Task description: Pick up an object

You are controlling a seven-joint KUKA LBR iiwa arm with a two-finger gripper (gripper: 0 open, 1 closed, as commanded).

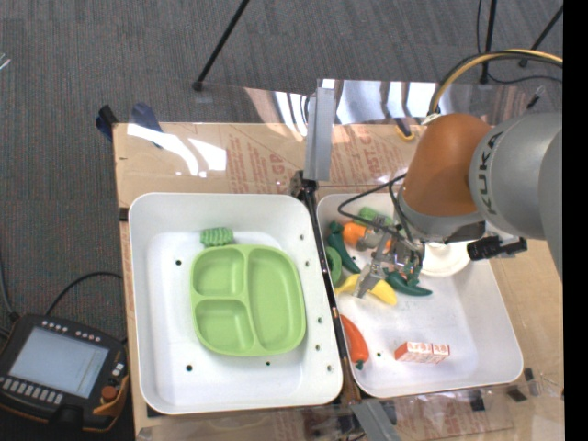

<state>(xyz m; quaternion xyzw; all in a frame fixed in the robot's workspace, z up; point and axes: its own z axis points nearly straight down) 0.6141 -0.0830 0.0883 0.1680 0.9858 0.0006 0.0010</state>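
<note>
gripper (377, 278) low over toy pile (367, 265), right bin (459, 338) | fingers' state: cannot tell | nothing lifted yet

This looks like a robotics lab or test cell. A grey industrial arm (514, 177) with an orange band reaches over a tabletop (239, 154) of brown board covered with a glossy sheet, which carries two shallow white bins (147, 219) side by side. A teach pendant (60, 366) with a screen lies on the grey carpeted floor (55, 81) off the tabletop's near left corner, a cable trailing from it. Thin black stand legs (220, 39) stand on the carpet beyond the far edge.
</note>
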